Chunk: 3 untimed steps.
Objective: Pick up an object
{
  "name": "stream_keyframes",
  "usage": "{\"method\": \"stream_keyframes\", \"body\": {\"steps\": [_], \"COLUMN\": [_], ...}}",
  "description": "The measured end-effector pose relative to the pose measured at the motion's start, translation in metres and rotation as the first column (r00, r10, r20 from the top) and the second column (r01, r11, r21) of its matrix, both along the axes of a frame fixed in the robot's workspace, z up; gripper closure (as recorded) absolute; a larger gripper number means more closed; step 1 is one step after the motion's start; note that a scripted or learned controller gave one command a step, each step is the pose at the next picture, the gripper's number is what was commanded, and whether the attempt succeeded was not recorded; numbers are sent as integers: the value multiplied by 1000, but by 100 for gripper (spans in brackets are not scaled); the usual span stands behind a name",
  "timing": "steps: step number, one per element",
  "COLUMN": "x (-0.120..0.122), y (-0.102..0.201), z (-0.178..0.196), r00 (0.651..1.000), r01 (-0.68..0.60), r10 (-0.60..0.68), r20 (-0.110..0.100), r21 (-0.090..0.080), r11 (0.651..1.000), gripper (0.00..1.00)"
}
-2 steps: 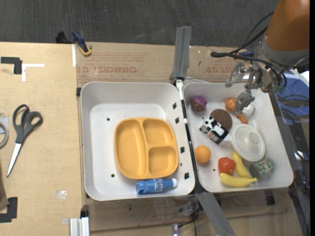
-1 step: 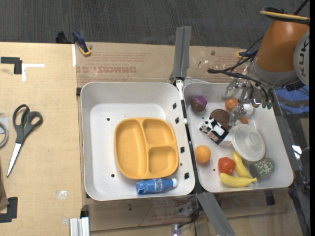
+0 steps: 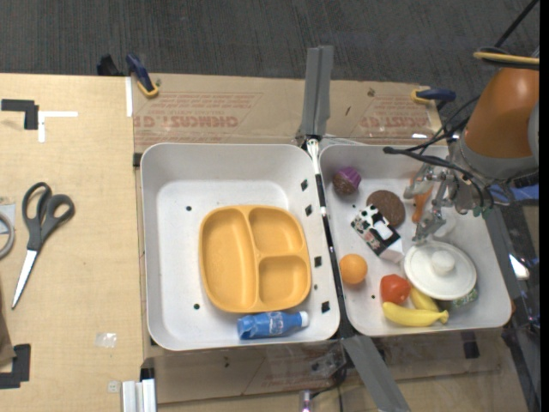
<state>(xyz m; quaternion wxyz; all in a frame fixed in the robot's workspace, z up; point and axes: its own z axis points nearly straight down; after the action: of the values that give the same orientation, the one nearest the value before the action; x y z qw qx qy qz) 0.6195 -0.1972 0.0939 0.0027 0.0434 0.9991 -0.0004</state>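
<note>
Currently gripper hangs over right bin, just above white lid; finger opening unclear, cannot tell.

floor: dark grey carpet | bench: light wood | light: even

We see the right bin crowded: white lid, banana, tomato, orange and cow toy sit close together. In the left bin, bare floor rings the yellow tray.
</note>
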Motion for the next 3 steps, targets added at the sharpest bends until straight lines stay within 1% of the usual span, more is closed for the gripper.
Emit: {"method": "stream_keyframes", "body": {"steps": [1, 2, 3], "x": [2, 2, 4], "y": [1, 1, 1], "z": [11, 11, 22], "r00": [1000, 1000, 1000], "r01": [-4, -4, -5], "r10": [4, 4, 5], "r20": [6, 6, 11], "r21": [-2, -2, -4], "r11": [1000, 1000, 1000], "gripper": [100, 0, 100]}}
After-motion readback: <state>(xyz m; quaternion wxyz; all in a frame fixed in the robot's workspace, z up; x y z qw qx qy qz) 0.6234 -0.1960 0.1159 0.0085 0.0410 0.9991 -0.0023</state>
